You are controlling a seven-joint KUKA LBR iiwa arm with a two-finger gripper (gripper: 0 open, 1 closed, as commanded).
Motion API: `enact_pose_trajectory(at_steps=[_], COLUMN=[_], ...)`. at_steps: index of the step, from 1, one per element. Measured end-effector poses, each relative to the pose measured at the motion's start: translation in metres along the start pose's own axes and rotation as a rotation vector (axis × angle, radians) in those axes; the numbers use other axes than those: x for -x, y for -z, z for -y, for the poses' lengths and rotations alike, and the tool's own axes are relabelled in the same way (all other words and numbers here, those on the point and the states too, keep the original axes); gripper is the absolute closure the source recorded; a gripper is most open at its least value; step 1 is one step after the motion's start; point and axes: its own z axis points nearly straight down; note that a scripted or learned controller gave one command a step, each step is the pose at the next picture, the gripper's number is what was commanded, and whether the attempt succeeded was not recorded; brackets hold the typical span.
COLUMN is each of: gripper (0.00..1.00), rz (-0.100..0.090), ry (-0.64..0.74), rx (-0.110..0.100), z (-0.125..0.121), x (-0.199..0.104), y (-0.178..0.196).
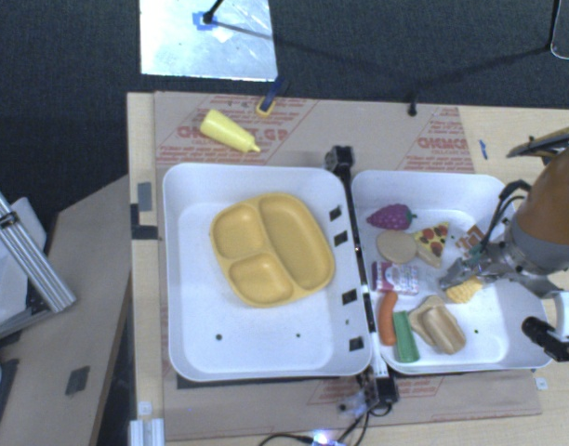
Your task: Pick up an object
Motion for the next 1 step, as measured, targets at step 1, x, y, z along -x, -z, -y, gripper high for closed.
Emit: enact_pose_trajectory(at_steps=[1], gripper=[1.0], rz=[0.001], ry=[0.003], rx=[0.002], z=[-0.0004], x=[-0.003], y=[0.0436])
